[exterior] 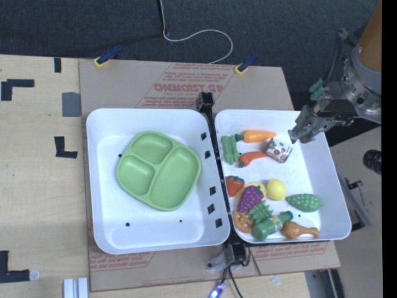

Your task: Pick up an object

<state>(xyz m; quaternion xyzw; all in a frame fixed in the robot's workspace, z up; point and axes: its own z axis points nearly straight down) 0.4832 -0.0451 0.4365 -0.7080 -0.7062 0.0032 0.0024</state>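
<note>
I see my dark two-finger gripper (303,131) hanging over the far right corner of the right white plastic bin (330,172); whether it is clenched or released I cannot tell, and nothing shows in its grasp. Just left of it lies a small red-and-white can (278,149), with an orange toy carrot (258,135) further left. Nearer me in that bin sit a yellow plastic lemon (275,189), a purple grape bunch (250,198) and a bumpy green toy fruit (303,202). The left white bin (105,222) holds a green sectioned plate (159,169).
</note>
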